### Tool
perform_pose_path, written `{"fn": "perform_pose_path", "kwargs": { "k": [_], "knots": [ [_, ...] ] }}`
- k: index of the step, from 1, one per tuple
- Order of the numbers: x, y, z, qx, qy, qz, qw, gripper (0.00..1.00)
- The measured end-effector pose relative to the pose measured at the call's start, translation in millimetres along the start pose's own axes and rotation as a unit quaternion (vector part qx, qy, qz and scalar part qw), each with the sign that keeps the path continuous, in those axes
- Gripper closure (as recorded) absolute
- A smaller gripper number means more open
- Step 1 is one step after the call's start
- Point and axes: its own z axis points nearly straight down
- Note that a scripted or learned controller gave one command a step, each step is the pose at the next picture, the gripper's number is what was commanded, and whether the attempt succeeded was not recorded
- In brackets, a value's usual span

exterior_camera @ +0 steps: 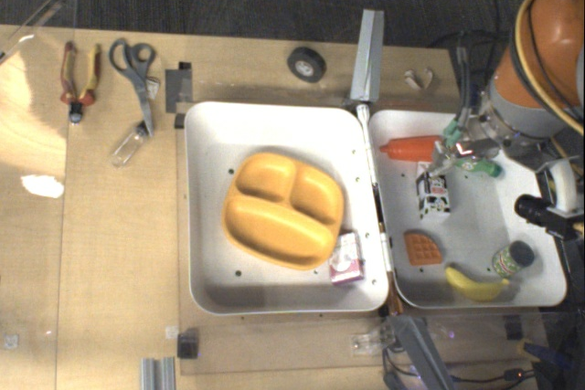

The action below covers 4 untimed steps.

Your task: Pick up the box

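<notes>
Presently the gripper (437, 193) hangs over the right bin (530, 292), above its middle, and you cannot tell from this slanted view whether it stands apart or together; nothing is seen between its tips. The box (346, 258), small, pink and white, lies in the left bin (206, 196), near that bin's lower right corner, touching or just beside the lower right edge of the yellow divided tray (283, 205) and close to the wall shared with the right bin. Judged from this, the step in hand is the approach, and the arm is well apart from its target. You would do well to lift clear of the dividing wall before crossing, then descend squarely over the box. The tray on one side and the bin wall on the other leave little room, so align the closing direction along the free axis, roughly parallel to the wall, rather than toward the tray. Keep off the orange bottle (413, 148), the waffle (422, 247) and the banana (475, 284) in the right bin on departure.
</notes>
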Motion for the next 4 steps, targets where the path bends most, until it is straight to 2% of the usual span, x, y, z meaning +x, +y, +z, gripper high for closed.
{"fn": "perform_pose_path", "kwargs": {
  "k": [1,2,3,4],
  "knots": [
    [-0.1,-0.2,0.2,0.0,0.0,0.0,1.0,0.0],
    [-48.4,-42.3,47.4,0.002,0.0,0.054,0.9986,0.0],
    [-62.7,-10.6,171.0,-0.003,-0.002,0.001,1.0,0.0],
    [-46.0,37.8,153.3,0.001,0.0,0.009,1.0,0.0]
  ]
}}
